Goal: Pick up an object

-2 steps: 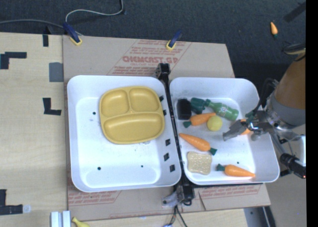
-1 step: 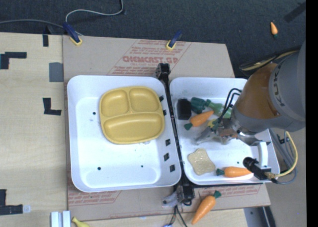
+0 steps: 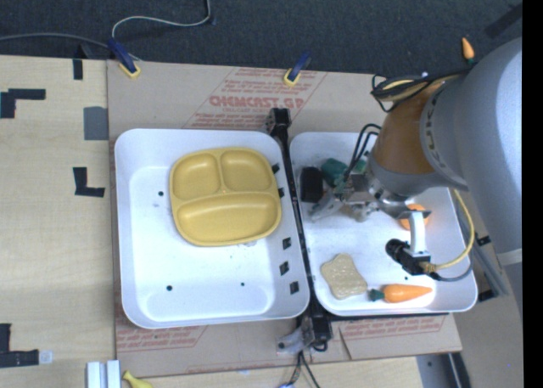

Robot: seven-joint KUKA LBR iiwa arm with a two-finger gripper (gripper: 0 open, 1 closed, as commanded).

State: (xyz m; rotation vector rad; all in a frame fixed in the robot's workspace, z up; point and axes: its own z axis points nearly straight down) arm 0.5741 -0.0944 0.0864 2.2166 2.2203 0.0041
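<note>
My gripper (image 3: 327,199) hangs low over the upper left part of the right bin (image 3: 373,252), with the orange-banded wrist behind it to the right. A green object (image 3: 333,169) lies just above the fingers, partly hidden by them, beside a small black item (image 3: 310,182). A tan slice of toast (image 3: 343,276) rests near the bin's front. An orange carrot (image 3: 402,294) lies at the front right. An orange and white piece (image 3: 417,223) shows below the wrist.
The left bin (image 3: 144,242) holds a yellow divided plate (image 3: 226,194). A black divider clip (image 3: 278,120) sits between the bins at the back. Cables run across the arm and off the bench's back edge.
</note>
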